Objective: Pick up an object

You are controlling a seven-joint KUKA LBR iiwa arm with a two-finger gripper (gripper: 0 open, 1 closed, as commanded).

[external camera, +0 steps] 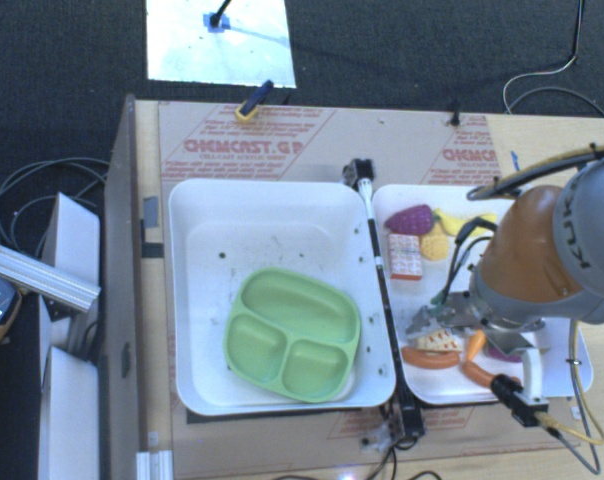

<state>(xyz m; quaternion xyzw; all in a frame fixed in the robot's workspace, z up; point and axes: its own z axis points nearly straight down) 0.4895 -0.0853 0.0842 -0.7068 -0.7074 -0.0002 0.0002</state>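
Since the arm covers much of the right bin, the lines below are ordered from the largest thing to the smallest.

Tabletop (282, 138): two white bins are carried side by side on it.

Left bin (212, 218): a green divided tray (292, 333) is held in its near half; it is broad and stiff, and no easy hold for a narrow grip is offered.

Right bin (557, 373): small toy foods are gathered here, and the task's thing is judged to be one of them.

Arm (542, 253): it is reached in from the right and hangs low over the near part of the right bin.

Pincer (444, 316): its metal end is seen just above the sandwich; whether it is open or closed cannot be told, and nothing is seen gripped.

Purple piece (409, 218): rounded, probably light hard plastic, likely slippery; best taken across its narrow width.

Carton (404, 256): flat-sided and stiff, so the two long sides are judged the surest hold.

Sausage (430, 358): smooth and round; it may roll unless taken at mid-length.

Sandwich (440, 340): small, light, touching the sausage, so a clean grip is made harder.

Yellow pieces (437, 246): small, rounded, crowded near the arm.
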